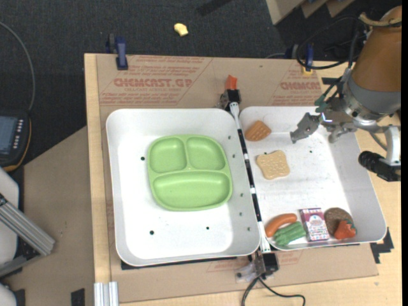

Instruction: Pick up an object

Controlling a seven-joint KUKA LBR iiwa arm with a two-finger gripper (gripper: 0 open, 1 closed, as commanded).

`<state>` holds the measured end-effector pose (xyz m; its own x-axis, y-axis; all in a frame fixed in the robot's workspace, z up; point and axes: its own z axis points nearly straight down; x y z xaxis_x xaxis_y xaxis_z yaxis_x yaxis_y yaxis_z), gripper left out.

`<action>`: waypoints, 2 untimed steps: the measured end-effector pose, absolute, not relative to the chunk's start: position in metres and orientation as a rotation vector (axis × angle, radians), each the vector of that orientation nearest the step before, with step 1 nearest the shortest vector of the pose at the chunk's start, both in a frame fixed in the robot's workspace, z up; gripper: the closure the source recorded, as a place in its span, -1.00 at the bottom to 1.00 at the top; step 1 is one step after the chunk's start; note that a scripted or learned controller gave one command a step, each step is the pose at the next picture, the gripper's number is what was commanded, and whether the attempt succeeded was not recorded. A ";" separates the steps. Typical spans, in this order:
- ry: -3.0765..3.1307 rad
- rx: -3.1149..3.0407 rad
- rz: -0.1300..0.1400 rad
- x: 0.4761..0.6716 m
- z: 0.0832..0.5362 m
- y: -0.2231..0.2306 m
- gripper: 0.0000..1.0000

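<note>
On the surface [153, 75] we see two white bins: the left bin [127, 190] carries a green divided plate [189, 172], and over the right bin [360, 183] hangs the arm, its end effector [305, 129] at the bin's far end, holding nothing we can see. Whether it is released or clenched we cannot tell. The nearest pick, we judge, is the orange pastry [257, 131], just to its left; the toast slice [273, 164] lies nearer the camera, its sides slightly askew to the bin.

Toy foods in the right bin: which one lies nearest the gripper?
The orange croissant-like piece near the bin's top left; the gripper hovers beside it, while the toast lies lower.
</note>
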<state>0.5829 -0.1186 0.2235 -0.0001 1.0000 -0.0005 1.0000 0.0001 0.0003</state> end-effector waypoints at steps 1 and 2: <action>2.229 2.226 -0.008 0.581 0.143 -0.101 -1.00; 2.223 2.224 0.001 0.587 0.083 -0.092 -1.00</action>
<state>0.5872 -0.0925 0.0825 0.0008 1.0000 0.0027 1.0000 -0.0008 -0.0016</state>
